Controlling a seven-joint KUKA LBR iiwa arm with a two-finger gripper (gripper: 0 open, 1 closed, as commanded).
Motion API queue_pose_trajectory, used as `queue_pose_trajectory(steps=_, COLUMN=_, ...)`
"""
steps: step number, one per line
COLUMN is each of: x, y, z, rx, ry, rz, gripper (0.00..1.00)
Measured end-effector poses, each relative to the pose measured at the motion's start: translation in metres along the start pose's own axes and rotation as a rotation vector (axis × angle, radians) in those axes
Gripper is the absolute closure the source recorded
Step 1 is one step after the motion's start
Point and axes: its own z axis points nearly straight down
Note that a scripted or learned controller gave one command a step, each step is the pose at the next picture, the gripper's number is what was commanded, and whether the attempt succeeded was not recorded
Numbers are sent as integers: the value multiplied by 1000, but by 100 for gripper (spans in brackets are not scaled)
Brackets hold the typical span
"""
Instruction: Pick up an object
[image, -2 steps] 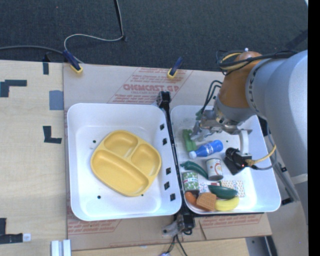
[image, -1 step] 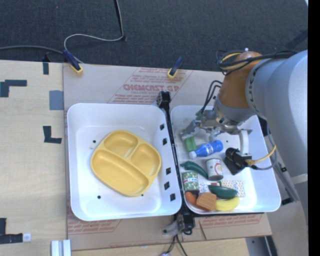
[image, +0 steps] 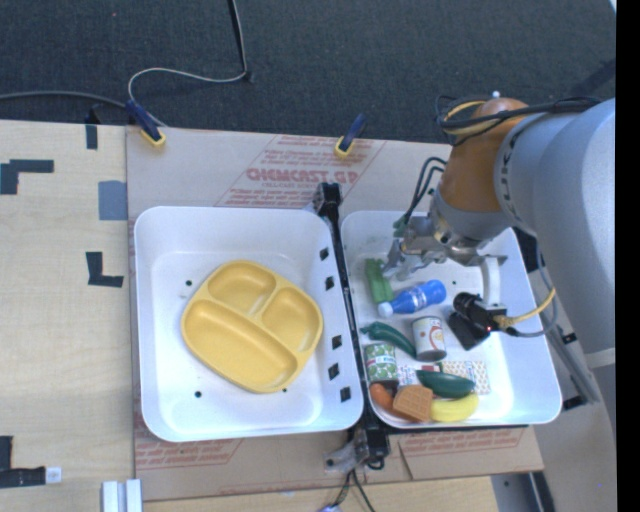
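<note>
At the bottom of the frame, nearest the camera, the tabletop (image: 60, 380) shows pale wood, with a cardboard sheet (image: 290, 165) under both bins. The right bin (image: 545, 390) is crowded along its near rim: a yellow banana (image: 455, 408), an orange toy (image: 412, 402) and a dark green vegetable (image: 446, 384) lie touching one another, with a small green-labelled can (image: 380, 360) just to their left against the divider. Little bare floor is left in that corner. Just beyond sit a tin can (image: 428, 337), a green pepper-like piece (image: 390, 336) and a blue bottle (image: 413, 298) lying on its side, beside a green object (image: 377, 280).

The left bin (image: 160, 240) holds a yellow compartment plate (image: 252, 324) lying flat near its middle, with open white floor all around it to the walls.

The gripper (image: 405, 262) hangs over the upper left part of the right bin, right above the green object and blue bottle; whether its fingers are parted or closed cannot be told, and nothing is seen between them. The grey arm (image: 570, 200) with its orange band (image: 478, 165) fills the right side.

Farther up, yellow clamps (image: 148, 125) grip the cardboard edge, and a cable (image: 190, 75) trails over dark carpet (image: 350, 50).
</note>
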Motion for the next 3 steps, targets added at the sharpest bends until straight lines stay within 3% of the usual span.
queue_pose_trajectory(steps=1, x=0, y=0, z=0, rx=0, ry=0, rz=0, gripper=0)
queue_pose_trajectory(steps=2, x=1, y=0, z=-9, rx=2, ry=1, rz=-1, gripper=100)
queue_pose_trajectory(steps=3, x=1, y=0, z=-9, rx=2, ry=1, rz=-1, gripper=0)
